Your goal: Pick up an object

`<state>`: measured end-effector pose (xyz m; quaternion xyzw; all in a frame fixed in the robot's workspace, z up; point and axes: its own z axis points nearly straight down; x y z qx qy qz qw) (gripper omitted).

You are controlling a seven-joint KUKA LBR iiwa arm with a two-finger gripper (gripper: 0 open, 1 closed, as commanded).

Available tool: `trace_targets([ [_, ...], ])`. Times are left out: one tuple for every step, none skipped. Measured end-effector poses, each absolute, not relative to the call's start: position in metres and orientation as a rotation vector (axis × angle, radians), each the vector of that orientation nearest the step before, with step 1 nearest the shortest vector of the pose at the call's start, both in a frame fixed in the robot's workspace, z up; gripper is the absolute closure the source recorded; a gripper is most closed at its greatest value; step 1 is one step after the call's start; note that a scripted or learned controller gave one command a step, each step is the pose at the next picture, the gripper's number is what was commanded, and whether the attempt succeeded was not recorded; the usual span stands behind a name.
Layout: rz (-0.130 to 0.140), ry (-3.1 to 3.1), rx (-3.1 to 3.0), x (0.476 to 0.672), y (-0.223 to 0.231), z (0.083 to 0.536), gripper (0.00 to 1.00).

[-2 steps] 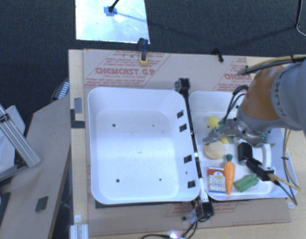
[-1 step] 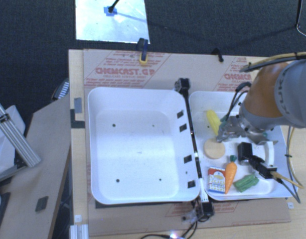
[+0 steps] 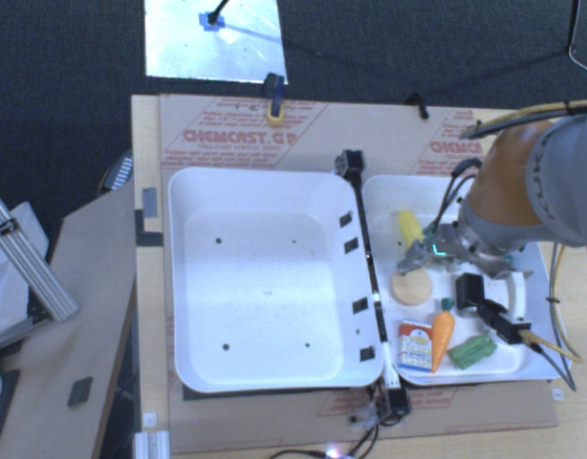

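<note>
The right bin (image 3: 394, 194) holds several small things. A yellow corn cob (image 3: 408, 226) lies near its back left. A round beige disc (image 3: 412, 289) lies in front of the cob. An orange carrot (image 3: 441, 338) stands beside a red and white packet (image 3: 415, 344), with a green piece (image 3: 472, 351) to their right. My gripper (image 3: 415, 260) hangs low over the bin's left part, between the corn cob and the beige disc, its tip just above the disc's back edge. Nothing shows as held.
The left bin (image 3: 265, 295) lies beside the right one, with a dark divider rail (image 3: 362, 247) between them. The grey arm with its orange band (image 3: 509, 180) covers the right bin's back right. A cardboard sheet (image 3: 236, 132) lies under both bins.
</note>
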<state>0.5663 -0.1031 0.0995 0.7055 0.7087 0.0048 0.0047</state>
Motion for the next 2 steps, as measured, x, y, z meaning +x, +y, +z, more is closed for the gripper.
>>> trace_targets([
  [0.012, 2.214, 2.217, 0.569, -0.158, 0.089, 0.00],
  [0.009, 2.226, 2.208, 0.630, -0.131, 0.086, 0.00],
])
